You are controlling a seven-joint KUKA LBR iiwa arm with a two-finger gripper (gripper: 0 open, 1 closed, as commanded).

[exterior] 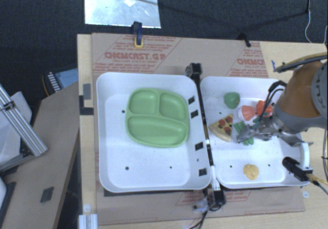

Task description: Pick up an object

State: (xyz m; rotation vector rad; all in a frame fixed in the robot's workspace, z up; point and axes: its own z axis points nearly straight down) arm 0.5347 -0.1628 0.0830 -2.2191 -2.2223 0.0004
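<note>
Pizza slice (pixel 222 127) just left of jaws (pixel 245 136), right bin (pixel 266 177)

Desk w/ 2 white bins side by side. Left bin (pixel 110 171): green 3-compartment tray (pixel 156 118), flat, about centre. Right bin (pixel 266 179): pizza slice toy (pixel 223 126) near left wall, green round item (pixel 231 99) toward back, red/white item (pixel 249 111) beside it, small yellow item (pixel 250 171) near front. Pincer (pixel 245 134) low over green piece (pixel 248 141), just right of pizza; finger state unclear.
</note>
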